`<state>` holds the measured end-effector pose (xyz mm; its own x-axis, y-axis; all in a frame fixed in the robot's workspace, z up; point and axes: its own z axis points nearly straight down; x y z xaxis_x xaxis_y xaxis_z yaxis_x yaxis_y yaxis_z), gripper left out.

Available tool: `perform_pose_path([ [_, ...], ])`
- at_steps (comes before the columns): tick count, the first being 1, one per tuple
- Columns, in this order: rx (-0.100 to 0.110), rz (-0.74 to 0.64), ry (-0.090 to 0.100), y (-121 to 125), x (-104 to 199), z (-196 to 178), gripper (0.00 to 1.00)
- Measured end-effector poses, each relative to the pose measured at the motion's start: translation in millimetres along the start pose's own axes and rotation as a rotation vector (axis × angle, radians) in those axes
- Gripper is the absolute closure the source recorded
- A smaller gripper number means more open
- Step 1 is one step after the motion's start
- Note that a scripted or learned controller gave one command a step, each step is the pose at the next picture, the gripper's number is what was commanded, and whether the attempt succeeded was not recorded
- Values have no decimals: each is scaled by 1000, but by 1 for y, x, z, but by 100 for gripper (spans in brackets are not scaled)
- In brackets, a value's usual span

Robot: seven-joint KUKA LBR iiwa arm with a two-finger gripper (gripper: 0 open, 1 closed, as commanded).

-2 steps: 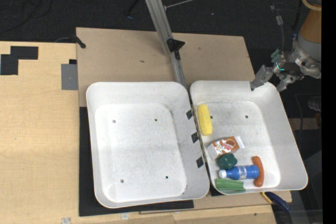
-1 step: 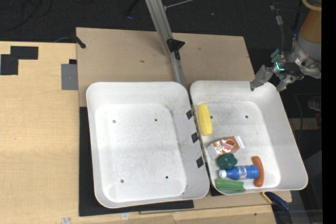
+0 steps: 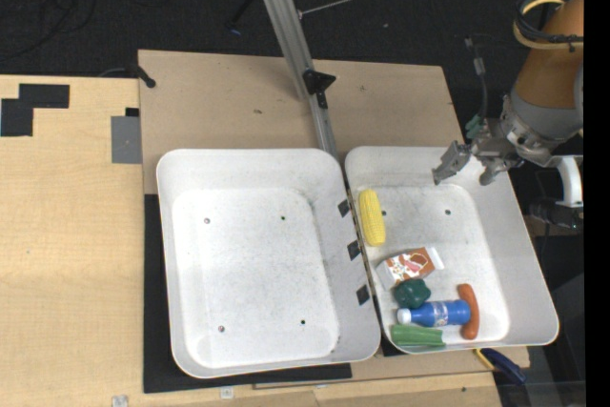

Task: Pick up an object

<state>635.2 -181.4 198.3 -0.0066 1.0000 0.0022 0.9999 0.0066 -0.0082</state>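
Note:
My gripper hangs over the far right corner of the right bin, its two fingers spread open with nothing between them. Well below it, toward the bin's near side, lie the objects: a yellow corn cob against the left wall, an orange and white packet, a dark green lump, a blue bottle, a green pod and an orange-red sausage. The gripper is apart from all of them.
The left bin sits beside the right one, sharing a divider with black clips. A slanted metal rail crosses the board behind the bins. The arm's orange band stands at the right edge.

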Motion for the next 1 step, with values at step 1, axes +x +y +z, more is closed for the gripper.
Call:
perform_pose_path([
  [1,1,5,0,-2,2,65,0],
])
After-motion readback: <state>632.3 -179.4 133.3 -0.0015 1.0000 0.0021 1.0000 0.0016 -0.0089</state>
